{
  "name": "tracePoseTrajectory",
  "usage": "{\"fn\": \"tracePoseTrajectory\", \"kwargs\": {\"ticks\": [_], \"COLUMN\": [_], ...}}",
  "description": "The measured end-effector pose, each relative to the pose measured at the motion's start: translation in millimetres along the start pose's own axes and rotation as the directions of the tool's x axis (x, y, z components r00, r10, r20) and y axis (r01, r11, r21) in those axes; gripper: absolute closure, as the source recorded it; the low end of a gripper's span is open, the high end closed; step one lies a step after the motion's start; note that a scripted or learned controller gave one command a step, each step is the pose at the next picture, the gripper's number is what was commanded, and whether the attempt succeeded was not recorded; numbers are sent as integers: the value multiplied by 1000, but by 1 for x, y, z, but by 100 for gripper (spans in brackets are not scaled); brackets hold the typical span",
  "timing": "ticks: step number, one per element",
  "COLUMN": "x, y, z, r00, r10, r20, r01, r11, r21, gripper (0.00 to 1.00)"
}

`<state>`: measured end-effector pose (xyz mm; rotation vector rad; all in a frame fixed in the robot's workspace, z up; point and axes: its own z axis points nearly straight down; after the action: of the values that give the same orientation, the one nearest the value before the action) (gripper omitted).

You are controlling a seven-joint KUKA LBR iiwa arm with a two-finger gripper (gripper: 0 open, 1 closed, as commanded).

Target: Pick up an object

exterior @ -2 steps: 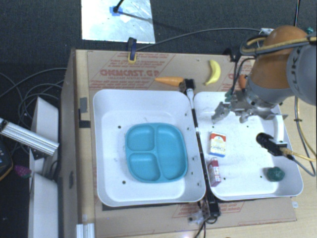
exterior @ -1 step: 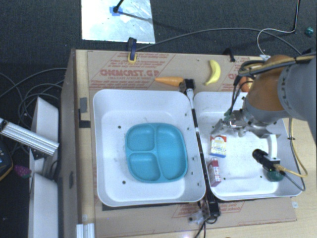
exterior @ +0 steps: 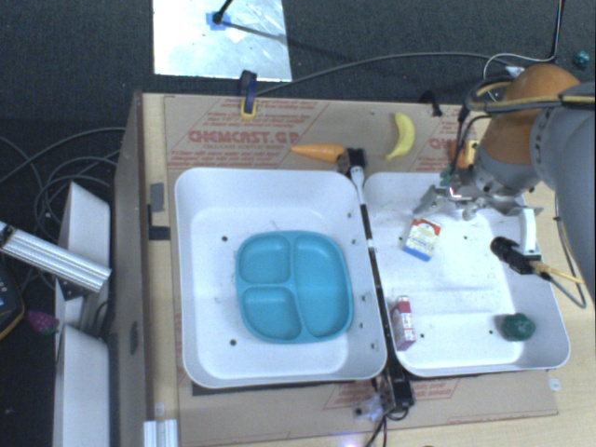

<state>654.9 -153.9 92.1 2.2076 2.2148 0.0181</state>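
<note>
My gripper point(exterior: 455, 199) hangs over the far part of the right bin point(exterior: 466, 361), below the arm's orange band. A small white carton point(exterior: 422, 238) with red and blue print lies just in front of and left of the gripper, apart from it. A red and white packet point(exterior: 402, 322) rests against the right bin's left wall near the front. A dark green lump point(exterior: 516, 326) sits in the bin's front right corner. Nothing shows between the gripper's fingers.
The left bin point(exterior: 209, 212) holds a blue divided plate point(exterior: 293, 283). Behind the bins, on the bench board, lie a banana point(exterior: 402, 135) and a carrot point(exterior: 317, 153). A black clip point(exterior: 248, 85) stands at the board's far edge.
</note>
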Motion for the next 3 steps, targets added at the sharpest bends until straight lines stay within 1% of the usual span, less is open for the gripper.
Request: {"fn": "tracePoseTrajectory", "kwargs": {"ticks": [1, 2, 3], "x": [71, 53, 53], "y": [4, -15, -14], "z": [7, 7, -4], "r00": [1000, 1000, 1000], "r10": [-2, 2, 0], "r20": [-4, -1, -1], "r01": [2, -2, 0], "r11": [1000, 1000, 1000], "r21": [15, 17, 14], "gripper": [0, 0, 100]}}
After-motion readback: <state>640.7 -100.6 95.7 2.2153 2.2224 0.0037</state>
